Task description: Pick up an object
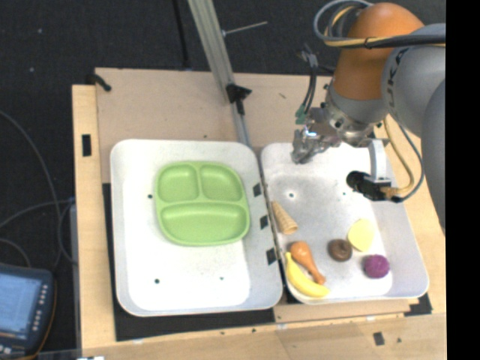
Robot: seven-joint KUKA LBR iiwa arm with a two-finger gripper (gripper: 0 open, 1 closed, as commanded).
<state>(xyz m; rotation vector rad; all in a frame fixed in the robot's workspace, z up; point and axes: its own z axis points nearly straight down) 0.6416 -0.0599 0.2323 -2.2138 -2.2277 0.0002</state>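
We saw the gripper (304, 152) above the far corner of the right bin (319, 193); whether it was apart or together, we cannot tell. The cone (283, 217) lay near the bin's left wall. We judged it light, stiff, best taken across its narrow sides.

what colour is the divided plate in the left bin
Light green. The plate shows plainly in the camera view, lying flat in the left bin.

no readable text, labels, brands or numbers appeared anywhere; the small glowing blue screen (22, 306) at lower left was too blurred to read.
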